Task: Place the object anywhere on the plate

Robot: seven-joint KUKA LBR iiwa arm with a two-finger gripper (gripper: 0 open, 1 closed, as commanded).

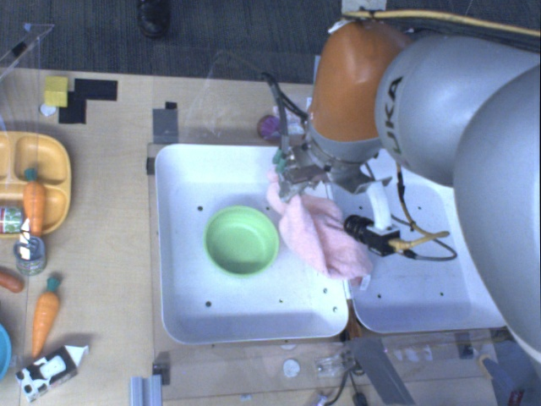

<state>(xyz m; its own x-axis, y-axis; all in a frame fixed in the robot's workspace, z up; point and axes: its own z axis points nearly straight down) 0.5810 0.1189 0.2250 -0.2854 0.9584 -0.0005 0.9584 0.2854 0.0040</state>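
Bins sit side by side, and the green plate lies in the left one. Just right of the plate hangs a pink cloth, bunched at the top where the gripper pinches it, its tail drooping down toward the bins' shared wall. The gripper is above and right of the plate, clenched on the cloth's upper fold. Risk, as I judge it: let go here and the cloth drops beside the plate, or drapes over the rim and slides off.
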